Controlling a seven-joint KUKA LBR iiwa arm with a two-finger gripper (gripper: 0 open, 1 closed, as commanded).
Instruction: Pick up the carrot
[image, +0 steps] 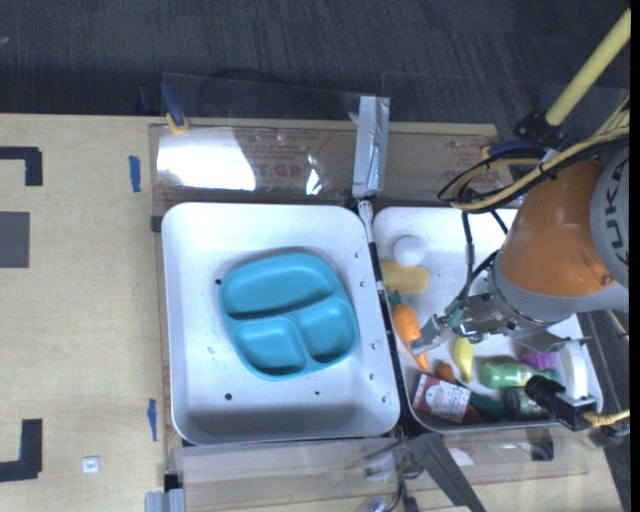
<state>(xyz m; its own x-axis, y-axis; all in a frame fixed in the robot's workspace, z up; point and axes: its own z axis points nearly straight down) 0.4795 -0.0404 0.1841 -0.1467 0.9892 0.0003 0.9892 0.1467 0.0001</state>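
A: What sits on the surface (80, 300)?
B: Two shallow white bins side by side, touching. The gripper (448, 328) hangs over the right bin (440, 222); the left bin (190, 300) lies to its left.
A: And the surface itself?
B: Pale wood, with black markings and blue tape bits (134, 172) far left of the gripper.

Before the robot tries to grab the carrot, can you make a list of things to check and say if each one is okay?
1. Carrot in view, in the right bin: ok.
2. Tool close to the carrot: ok, just beside it.
3. Carrot between the tool's fingers: cannot tell.
4. Room around the carrot: not ok, a yellow piece and a red packet crowd it.
5. Blue tray in the left bin, away from the tool: ok.
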